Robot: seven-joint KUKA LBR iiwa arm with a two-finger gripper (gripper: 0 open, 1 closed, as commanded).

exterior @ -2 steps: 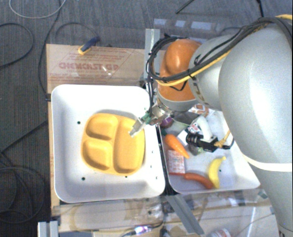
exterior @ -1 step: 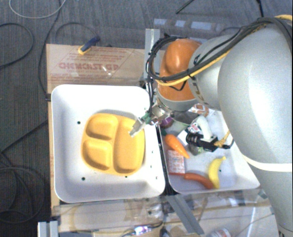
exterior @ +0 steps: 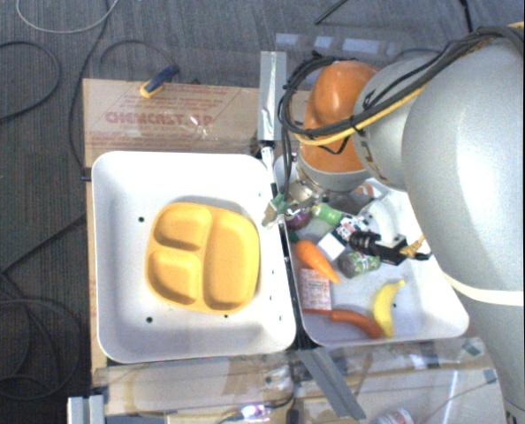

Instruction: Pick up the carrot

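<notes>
The carrot [exterior: 315, 258], short and orange, lies in the right bin [exterior: 435, 323] near its left wall, pointing toward the front right. My gripper [exterior: 286, 210] hangs below the orange wrist band over the wall between the two bins, just above and left of the carrot and apart from it. Small green and purple pieces crowd around the gripper's tip, and the arm's bulk hides the back of the right bin.
A yellow divided tray [exterior: 206, 254] sits in the left bin [exterior: 121, 193]. Around the carrot lie a banana [exterior: 384, 307], a long red-orange vegetable [exterior: 354, 322], a red-and-white packet [exterior: 315, 291] and several small dark items [exterior: 360, 246]. Cardboard [exterior: 170, 117] lies behind the left bin.
</notes>
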